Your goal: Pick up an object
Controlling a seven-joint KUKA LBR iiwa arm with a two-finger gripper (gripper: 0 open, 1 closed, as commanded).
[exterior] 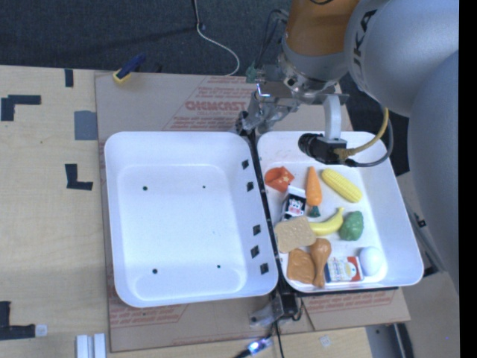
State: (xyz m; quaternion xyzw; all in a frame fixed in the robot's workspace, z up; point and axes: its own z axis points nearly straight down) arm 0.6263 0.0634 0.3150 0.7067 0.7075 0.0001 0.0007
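My gripper (pixel 252 119) hangs over the far end of the divider between the two bins, with the arm's orange band above it. The right bin (pixel 399 222) holds several toy foods. A red pepper piece (pixel 279 177) lies closest to the gripper. Beyond it are a carrot (pixel 314 186), a corn cob (pixel 341 185), a small black-and-white carton (pixel 296 202), a banana (pixel 328 224), a green vegetable (pixel 351 225), a bread slice (pixel 294 234), a drumstick (pixel 320 258), a brown piece (pixel 300 265), a small box (pixel 342 270) and a white egg (pixel 370 261). I see nothing held in the gripper.
The left bin (pixel 119 200) shows a bare white floor. Both bins rest on a cardboard sheet (pixel 209 103) on the wooden bench. A blue-and-yellow item (pixel 128 67) lies at the back left, and a white cable (pixel 220 43) trails behind the bins. The grey arm bulks over the right side.
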